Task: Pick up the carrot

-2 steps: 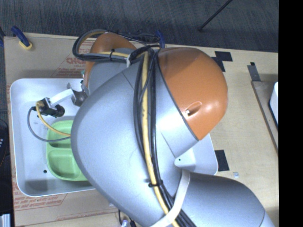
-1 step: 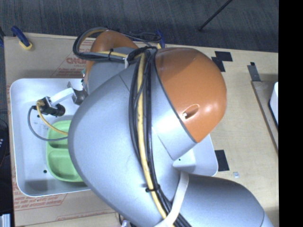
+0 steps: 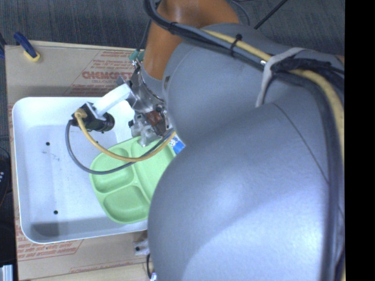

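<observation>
Grey arm housing [image 3: 252, 174] blocks most of the frame. It covers the whole right side of the bench and the right part of the shallow white plastic bin [image 3: 35, 157] on the left. The orange band [image 3: 176, 22] sits at top centre.

The two-finger gripper [image 3: 144, 132] is partly buried in its own hardware and cabling, so I can't tell whether it is wide, narrow or holding anything. It sits at the far edge of a light green divided plastic plate [image 3: 117, 186].

Carrot: can't tell where it lies. A small brownish-orange patch [image 3: 155, 117] sits at the gripper body, too blurred to identify.

The plate lies in the white bin, its right side cut off by the arm. A small blue object [image 3: 179, 146] pokes out at the arm's edge, just beside the plate. Yellow and grey cables [image 3: 79, 148] loop over the bin floor from a black connector [image 3: 98, 122]. The bin rests on brown printed cardboard [image 3: 88, 69].
</observation>
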Tool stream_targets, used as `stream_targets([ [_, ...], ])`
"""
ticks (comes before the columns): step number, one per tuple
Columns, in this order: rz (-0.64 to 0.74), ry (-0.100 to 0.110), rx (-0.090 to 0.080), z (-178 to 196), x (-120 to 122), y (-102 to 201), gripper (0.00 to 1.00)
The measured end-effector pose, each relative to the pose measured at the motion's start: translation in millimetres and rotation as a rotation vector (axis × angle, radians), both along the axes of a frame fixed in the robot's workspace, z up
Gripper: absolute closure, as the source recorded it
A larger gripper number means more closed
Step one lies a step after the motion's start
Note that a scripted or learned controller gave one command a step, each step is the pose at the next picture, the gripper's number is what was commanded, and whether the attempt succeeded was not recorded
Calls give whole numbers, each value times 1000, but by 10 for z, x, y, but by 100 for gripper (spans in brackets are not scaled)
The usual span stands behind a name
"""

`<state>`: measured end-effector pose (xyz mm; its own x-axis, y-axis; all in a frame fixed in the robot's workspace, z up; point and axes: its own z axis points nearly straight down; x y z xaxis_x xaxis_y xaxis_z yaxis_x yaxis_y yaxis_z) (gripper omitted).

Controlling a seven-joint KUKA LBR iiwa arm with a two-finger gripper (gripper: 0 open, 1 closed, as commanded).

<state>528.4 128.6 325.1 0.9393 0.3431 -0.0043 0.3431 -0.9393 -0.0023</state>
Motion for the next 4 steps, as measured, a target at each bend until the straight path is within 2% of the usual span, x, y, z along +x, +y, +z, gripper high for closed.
stream_targets([
  [1, -89, 2, -2, -299, 986, -425, 100],
  [2, -89, 0, -1, -286, 990, -423, 0],
  [3, -146, 3, 1, -594, 1142, -965, 0],
  [4, -32, 3, 3, -430, 786, -1489, 0],
])
